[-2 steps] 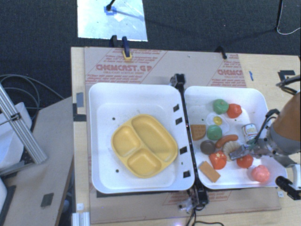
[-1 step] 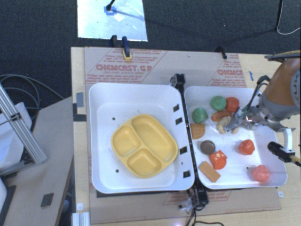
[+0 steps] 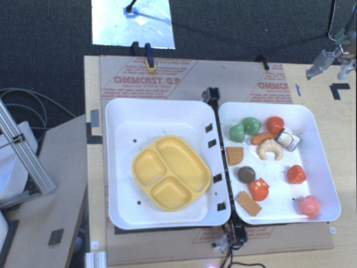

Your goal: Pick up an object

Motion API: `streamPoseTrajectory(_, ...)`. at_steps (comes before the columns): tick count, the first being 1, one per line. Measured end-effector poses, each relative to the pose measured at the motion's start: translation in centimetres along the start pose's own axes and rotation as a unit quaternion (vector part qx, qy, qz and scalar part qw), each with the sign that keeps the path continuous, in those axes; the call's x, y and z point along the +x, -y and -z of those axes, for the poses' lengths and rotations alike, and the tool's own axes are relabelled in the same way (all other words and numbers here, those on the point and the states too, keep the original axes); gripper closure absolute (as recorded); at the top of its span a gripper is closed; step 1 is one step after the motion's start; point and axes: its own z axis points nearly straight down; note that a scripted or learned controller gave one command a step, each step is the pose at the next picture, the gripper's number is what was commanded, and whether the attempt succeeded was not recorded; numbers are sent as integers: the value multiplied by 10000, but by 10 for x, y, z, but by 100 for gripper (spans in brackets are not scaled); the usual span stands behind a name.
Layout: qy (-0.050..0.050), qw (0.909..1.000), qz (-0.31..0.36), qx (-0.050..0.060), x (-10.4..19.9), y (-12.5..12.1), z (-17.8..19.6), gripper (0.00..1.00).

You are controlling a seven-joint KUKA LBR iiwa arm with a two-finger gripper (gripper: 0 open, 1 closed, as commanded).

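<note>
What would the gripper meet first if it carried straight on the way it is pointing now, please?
Probably the bare bench sheet just behind the right bin and its far rim, rather than any object; the gripper sits high at the right, so depth is unclear.

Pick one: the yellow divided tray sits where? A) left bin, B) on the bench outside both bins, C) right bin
A: the yellow tray lies flat inside the left bin, while the small food items, such as the croissant, are in the right bin.
</note>
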Motion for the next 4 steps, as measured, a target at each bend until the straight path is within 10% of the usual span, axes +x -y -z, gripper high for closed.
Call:
streamPoseTrajectory(1,-16,10000,8,10,38,15,165,0)
streamPoseTrajectory(2,-37,10000,-54,75,39,166,189,0)
streamPoseTrajectory(3,-24,10000,-10,74,40,160,196,100)
streamPoseTrajectory(4,-17,10000,8,57,40,159,207,100)
